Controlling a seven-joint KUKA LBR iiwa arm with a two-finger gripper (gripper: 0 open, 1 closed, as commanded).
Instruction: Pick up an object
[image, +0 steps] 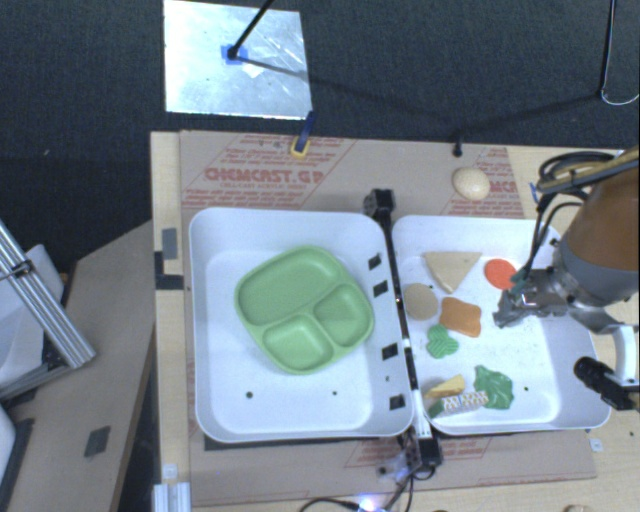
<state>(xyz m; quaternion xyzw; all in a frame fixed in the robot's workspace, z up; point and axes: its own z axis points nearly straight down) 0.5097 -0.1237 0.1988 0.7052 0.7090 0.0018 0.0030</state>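
Here we see the gripper (512, 303) low over the right bin (570, 405), beside a red-orange disc (499, 271); whether its fingers are apart we cannot tell; an orange piece (461, 316), perhaps toy bread, lies just left; the green divided plate (304, 309) sits in the left bin (215, 250).

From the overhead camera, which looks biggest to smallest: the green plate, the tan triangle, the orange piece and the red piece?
1. The green plate, by far the largest.
2. The tan triangle.
3. The orange piece, close to the triangle in size, so that order is unsure.
4. The red piece, though the arm hides part of it.
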